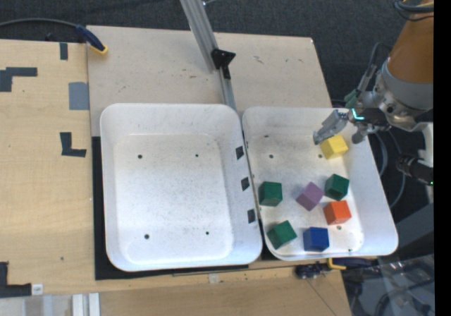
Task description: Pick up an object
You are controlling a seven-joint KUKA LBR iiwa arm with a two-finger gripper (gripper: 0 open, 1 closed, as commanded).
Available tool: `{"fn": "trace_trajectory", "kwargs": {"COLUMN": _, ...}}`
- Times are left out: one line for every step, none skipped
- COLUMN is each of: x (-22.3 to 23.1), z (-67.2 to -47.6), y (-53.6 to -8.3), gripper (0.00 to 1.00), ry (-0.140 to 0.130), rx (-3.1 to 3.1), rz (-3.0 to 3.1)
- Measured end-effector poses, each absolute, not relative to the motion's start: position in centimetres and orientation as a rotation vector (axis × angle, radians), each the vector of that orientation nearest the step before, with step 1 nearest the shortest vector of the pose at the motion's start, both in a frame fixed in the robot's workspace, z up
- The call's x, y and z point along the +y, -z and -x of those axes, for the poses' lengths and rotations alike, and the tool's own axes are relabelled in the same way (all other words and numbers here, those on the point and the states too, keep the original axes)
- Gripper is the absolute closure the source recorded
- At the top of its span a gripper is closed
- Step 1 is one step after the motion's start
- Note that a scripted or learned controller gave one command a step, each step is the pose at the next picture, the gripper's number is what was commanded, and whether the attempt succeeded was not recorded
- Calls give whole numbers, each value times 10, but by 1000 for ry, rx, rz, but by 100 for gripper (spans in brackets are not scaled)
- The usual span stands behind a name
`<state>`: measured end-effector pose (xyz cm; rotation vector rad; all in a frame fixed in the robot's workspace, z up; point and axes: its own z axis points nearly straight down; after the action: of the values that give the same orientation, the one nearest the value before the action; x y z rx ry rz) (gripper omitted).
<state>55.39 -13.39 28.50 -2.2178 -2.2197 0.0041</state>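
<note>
Nearest the camera, along the front lip of the right bin [380, 237], sit the blue cube [316, 238] and a green cube [282, 233], both close to that front wall. Working back from the lip, the orange cube [337, 211] comes next, then the purple cube [309, 196], with a second green cube [270, 193] to its left and a third, darker green cube [337, 185] on its right, toward the bin's outer wall. Further back again, past the middle of the bin and well apart from that cluster, is my target as I judge it: the yellow cube [334, 146], alone on bare white floor near the outer wall. And right there is my gripper [341, 126], coming in over the outer wall, tips just beyond the cube on its far side. My fingers are spread, one prong angling out over the cube's left, the other at its far right, nothing between them that I can make out. So the cube lies just on the near side of my tips, almost under them, and whether I'm touching its top I can't tell from this slant. It looks squarish, so no long axis matters; I'd judge a small shift toward the front lip, then straight down. Beyond me, the left bin [113, 166] lies beside this one.
</note>
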Motion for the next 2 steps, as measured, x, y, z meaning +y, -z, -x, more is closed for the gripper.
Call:
{"fn": "trace_trajectory", "kwargs": {"x": -134, "z": -554, "y": -287, "gripper": 0, "ry": -1, "rx": -2223, "rz": 2218}}
{"fn": "trace_trajectory", "kwargs": {"x": -128, "z": -561, "y": -228, "gripper": 0, "ry": -7, "rx": -2219, "rz": 2216}}
